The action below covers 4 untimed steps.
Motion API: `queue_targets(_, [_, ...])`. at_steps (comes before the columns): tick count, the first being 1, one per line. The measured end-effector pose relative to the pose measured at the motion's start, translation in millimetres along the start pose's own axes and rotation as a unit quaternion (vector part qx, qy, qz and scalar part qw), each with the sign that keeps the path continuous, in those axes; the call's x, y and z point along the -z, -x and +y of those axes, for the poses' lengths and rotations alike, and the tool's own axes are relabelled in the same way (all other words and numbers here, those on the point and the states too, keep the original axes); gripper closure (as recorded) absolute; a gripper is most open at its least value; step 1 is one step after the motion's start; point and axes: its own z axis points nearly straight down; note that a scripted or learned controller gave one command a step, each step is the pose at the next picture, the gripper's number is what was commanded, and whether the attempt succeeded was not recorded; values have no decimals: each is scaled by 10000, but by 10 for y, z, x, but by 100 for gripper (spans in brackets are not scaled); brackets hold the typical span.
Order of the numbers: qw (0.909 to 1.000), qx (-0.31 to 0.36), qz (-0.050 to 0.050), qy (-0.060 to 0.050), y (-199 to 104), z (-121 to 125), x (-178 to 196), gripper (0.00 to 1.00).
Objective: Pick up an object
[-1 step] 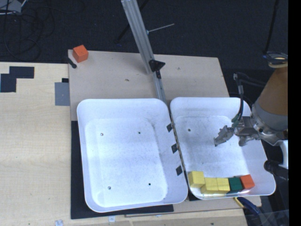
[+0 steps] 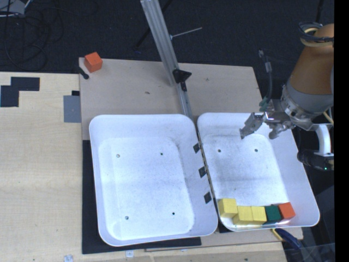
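Arm: grey KUKA arm with an orange band (image 2: 315,53) enters from 3 o'clock and reaches over the upper edge of the right bin.
Gripper (image 2: 262,129): hangs above the right bin's 1 o'clock corner; two fingers visibly spread apart, nothing between them, released.
Right bin (image 2: 256,168): shallow white tray, its floor bare apart from a cluster at its 6 o'clock edge.
Blocks: a row lies along the right bin's lower wall, well apart from the gripper.
Yellow blocks (image 2: 242,212): about three, touching one another, at the 9 o'clock end of the row; one sits slightly higher at the left.
Green block (image 2: 272,214): just beside the yellow ones, towards 3 o'clock.
Orange-red block (image 2: 286,210): at the 3 o'clock end of the row, touching the green block.
Left bin (image 2: 143,179): shallow white tray, joined to the right bin along a seam carrying three dark clips (image 2: 202,171).
Orange cube (image 2: 93,61): rests on the bench at 11 o'clock of the left bin, outside both bins.
Aluminium rail (image 2: 163,42): slanted bar running from 12 o'clock down to the seam between the bins.
Bench (image 2: 38,146): light wooden surface at 9 o'clock.
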Motion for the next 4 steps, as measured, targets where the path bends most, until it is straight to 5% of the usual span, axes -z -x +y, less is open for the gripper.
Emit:
queue_targets(1, [10000, -14, -3, 12, -131, 465, 1372, 0])
queue_targets(2, [10000, -28, 15, -89, -63, -37, -729, 0])
queue_targets(3, [10000, -50, 8, -49, -42, -16, -584, 100])
queue_targets(4, [10000, 0, 14, -25, -461, 607, -673, 100])
